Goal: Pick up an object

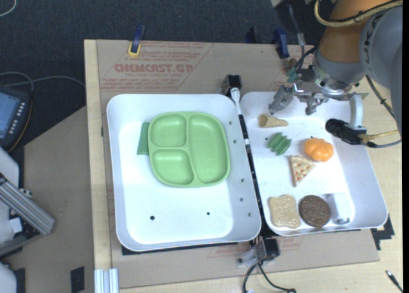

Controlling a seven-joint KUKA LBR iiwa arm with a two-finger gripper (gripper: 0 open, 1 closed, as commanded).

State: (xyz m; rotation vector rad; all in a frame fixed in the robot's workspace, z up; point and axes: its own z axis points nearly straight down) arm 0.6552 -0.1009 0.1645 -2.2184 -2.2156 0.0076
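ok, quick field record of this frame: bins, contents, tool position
left bin: green three-compartment plastic tray
right bin: tan wedge piece, dark green ridged piece, orange rounded toy, pizza slice toy, tan bread slice toy, brown round cookie toy
tool: above right bin's far end, near tan wedge
held: nothing visibly between fingers

The right bin (367, 183) holds six loose items: a tan wedge (273, 120) near its far left corner, a green leafy piece (278, 143) below, an orange fruit (318, 149) mid-bin, a pizza slice (300, 169), and toast (284, 211) beside a brown round cookie (314, 210) along the near edge.
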